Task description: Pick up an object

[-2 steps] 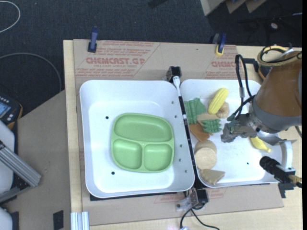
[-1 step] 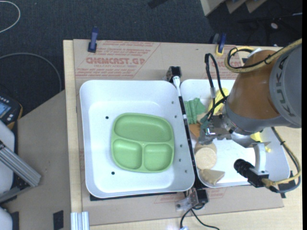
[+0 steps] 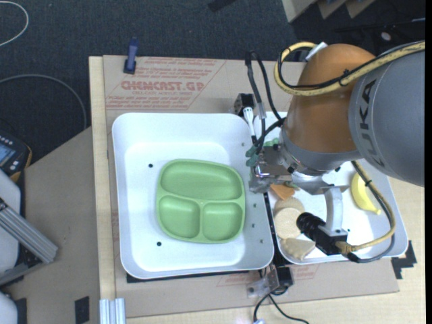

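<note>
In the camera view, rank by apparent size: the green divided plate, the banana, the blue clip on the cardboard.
1. Green divided plate, clearly largest, in the left bin.
2. Banana, partly hidden by the arm, so its full size is unsure.
3. Blue clip, smallest as seen.

Two white bins (image 3: 128, 201), one green divided plate (image 3: 200, 200), one yellow banana (image 3: 364, 196), and two or three tan pieces (image 3: 289, 219), partly hidden.

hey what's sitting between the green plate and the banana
In the camera view, the arm's wrist hangs between the green plate and the banana, over the right bin.
</note>
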You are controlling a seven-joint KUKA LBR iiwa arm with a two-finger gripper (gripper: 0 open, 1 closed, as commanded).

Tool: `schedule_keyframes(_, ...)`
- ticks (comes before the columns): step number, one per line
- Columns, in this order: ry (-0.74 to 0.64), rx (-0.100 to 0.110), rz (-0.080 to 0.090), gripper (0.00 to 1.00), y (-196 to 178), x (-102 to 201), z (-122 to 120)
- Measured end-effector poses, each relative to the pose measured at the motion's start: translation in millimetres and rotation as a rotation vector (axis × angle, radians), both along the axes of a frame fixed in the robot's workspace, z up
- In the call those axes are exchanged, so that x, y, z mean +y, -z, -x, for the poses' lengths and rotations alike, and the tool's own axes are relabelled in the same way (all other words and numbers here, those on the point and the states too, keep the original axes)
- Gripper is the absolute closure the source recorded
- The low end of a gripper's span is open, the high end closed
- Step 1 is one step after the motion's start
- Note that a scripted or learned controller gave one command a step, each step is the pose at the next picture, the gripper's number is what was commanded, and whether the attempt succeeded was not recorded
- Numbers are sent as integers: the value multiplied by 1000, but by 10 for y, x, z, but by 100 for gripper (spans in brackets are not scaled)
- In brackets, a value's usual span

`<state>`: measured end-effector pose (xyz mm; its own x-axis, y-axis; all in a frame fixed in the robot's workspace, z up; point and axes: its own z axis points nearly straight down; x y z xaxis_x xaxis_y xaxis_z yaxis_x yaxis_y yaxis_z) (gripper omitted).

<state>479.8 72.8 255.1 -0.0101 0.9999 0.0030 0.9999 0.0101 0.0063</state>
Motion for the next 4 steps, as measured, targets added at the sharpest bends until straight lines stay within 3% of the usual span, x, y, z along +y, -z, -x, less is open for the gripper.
schedule_keyframes(1,5,-12,-2,100,-1774,198,-6)
schedule_keyframes(2,19,15,6,100,-872,-515,14)
schedule_keyframes(3,15,11,3,100,-423,-1012,9)
schedule_keyframes(4,3,12,1,100,-128,-318,-44)
